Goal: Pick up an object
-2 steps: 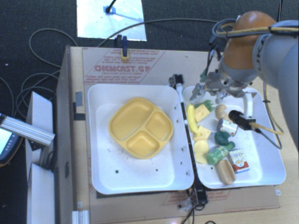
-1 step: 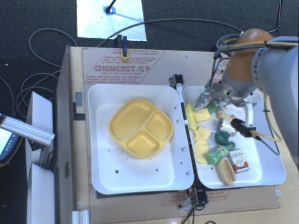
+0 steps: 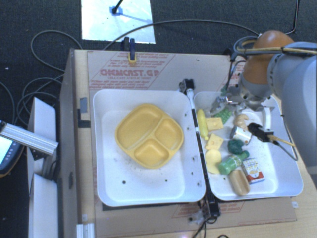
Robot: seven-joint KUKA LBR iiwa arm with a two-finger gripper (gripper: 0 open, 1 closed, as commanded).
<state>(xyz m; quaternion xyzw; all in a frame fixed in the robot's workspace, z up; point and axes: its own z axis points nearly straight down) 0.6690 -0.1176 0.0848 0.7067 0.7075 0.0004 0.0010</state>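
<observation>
My pincer hangs low over the far end of the right bin, just above a green toy and a yellow cheese wedge; I cannot tell how wide it stands. Toy foods crowd that bin, while the left bin bears a yellow divided plate

The bench (cardboard-topped) carries two white bins side by side, touching

Dark carpet floor, loose cables, pale floor sheet.
</observation>
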